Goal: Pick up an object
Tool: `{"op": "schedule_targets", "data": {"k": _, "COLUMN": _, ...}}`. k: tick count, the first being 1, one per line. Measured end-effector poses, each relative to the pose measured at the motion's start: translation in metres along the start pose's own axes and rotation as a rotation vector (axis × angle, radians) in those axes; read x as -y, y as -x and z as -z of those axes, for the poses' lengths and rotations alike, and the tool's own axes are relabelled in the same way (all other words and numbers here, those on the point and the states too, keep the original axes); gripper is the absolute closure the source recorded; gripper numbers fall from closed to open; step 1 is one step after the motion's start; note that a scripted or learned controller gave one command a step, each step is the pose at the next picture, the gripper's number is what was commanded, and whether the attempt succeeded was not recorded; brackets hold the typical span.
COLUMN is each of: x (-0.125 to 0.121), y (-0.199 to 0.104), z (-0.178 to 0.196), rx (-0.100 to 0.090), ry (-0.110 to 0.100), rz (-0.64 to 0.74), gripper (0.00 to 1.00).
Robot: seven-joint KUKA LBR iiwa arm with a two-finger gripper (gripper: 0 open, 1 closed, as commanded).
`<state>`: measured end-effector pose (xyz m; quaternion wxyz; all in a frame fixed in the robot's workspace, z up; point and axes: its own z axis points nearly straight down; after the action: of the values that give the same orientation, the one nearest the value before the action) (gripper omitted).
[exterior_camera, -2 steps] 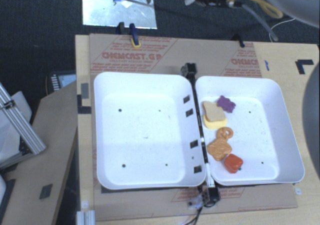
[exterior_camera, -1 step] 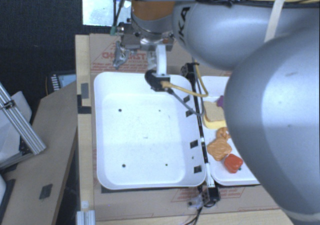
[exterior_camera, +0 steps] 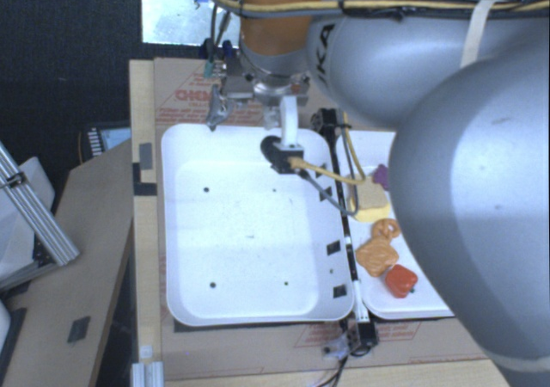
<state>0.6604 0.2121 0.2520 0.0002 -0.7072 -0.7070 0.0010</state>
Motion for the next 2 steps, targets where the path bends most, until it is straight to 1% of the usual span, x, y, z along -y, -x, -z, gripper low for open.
{"op": "schedule_targets", "data": {"k": 1, "x": -0.01, "y": 0.034, "z": 0.129, "rx": -0.004, "ry": 0.018, "rz": -0.001, "gripper": 0.0}}
{"op": "schedule_targets", "data": {"k": 2, "x": -0.008, "y": 0.082, "z": 0.276, "rx": -0.003, "ry": 0.023, "rz": -0.003, "gripper": 0.0}}
